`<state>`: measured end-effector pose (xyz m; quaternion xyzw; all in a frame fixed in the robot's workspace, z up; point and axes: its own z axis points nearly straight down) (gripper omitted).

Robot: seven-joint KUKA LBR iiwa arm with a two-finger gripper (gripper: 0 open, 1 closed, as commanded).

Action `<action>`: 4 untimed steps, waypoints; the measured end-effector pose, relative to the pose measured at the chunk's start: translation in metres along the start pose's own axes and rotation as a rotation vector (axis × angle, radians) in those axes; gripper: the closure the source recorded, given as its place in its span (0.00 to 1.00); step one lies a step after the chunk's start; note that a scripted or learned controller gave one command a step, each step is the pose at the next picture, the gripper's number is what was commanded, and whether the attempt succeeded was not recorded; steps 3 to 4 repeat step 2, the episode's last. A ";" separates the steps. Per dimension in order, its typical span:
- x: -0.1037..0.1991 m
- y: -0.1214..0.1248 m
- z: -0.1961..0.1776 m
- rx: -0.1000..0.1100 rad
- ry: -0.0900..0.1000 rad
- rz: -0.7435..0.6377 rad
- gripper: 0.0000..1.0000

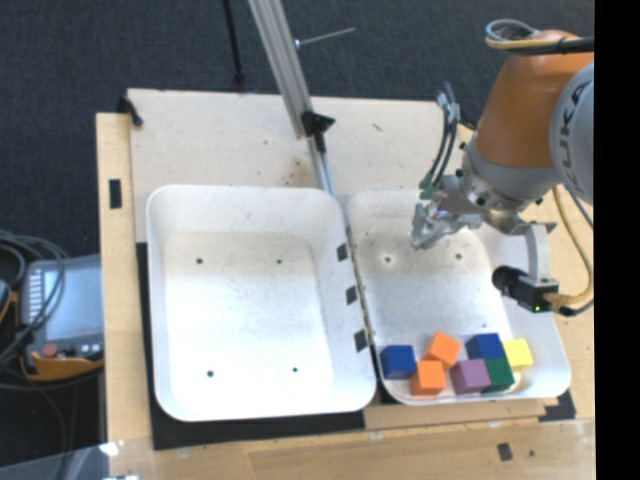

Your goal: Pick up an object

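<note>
Coloured cubes [460, 363] huddle at the right bin's [400, 268] near edge. My end effector [432, 228] hovers over that bin's far end, well apart from them; its opening I cannot tell. Approach step: next I travel toward the cubes, then descend.

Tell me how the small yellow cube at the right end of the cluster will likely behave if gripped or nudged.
The small yellow cube has flat faces, so it probably slides rather than rolls. It looks rigid and likely light. It sits against the green cube and near the right bin's rim, so a nudge may jam it or shift its neighbours.
</note>
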<state>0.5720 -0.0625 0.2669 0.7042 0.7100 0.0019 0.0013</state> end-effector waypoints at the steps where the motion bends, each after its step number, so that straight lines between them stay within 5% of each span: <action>1: 0.056 0.004 0.016 0.006 0.000 0.001 1.00; 2: 0.109 0.021 0.013 0.003 0.001 0.000 1.00; 4: 0.109 0.021 0.013 0.003 0.001 0.000 1.00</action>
